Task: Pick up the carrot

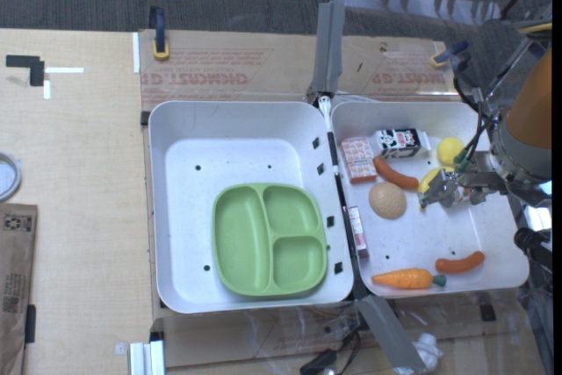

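Observation:
The carrot (404, 278), orange with a small green tip on its right, lies flat along the front wall of the right bin (492, 277). My gripper (445, 190) hangs over the middle of that bin, well behind the carrot and a little to its right. It is close beside a yellow item (429, 180), and nothing can be seen held in it. The arm comes in from the right edge.
In the right bin are a red sausage (459, 262) right of the carrot, a second sausage (395, 174), a tan round roll (387, 200), a pink carton (357, 159), a black-and-white carton (401, 141) and a lemon (450, 150). The left bin (176, 189) holds a green divided plate (268, 237).

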You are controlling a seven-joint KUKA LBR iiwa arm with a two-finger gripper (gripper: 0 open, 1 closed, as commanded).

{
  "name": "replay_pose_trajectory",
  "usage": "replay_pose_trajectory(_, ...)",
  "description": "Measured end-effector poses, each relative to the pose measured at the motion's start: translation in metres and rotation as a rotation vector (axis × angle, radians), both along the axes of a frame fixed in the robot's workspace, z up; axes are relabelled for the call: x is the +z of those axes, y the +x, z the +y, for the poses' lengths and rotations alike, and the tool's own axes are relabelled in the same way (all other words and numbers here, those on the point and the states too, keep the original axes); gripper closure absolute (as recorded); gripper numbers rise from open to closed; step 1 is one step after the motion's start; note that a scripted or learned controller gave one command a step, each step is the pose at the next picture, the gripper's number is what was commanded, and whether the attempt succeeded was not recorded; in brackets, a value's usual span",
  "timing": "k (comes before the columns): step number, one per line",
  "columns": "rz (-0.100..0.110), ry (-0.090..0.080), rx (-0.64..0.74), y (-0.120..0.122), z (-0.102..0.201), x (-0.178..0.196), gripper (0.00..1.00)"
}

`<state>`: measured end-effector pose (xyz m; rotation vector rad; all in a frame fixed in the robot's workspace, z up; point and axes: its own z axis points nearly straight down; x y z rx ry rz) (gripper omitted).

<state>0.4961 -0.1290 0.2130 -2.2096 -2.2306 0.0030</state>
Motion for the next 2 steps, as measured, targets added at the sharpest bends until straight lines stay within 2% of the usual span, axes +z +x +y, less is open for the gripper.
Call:
replay_pose_trajectory(1,0.001,0.001,0.065,-0.019,0.034,-0.049,0.00)
replay_pose_trajectory(2,-0.003,-0.001,0.418,-0.017,0.041,0.027,0.00)
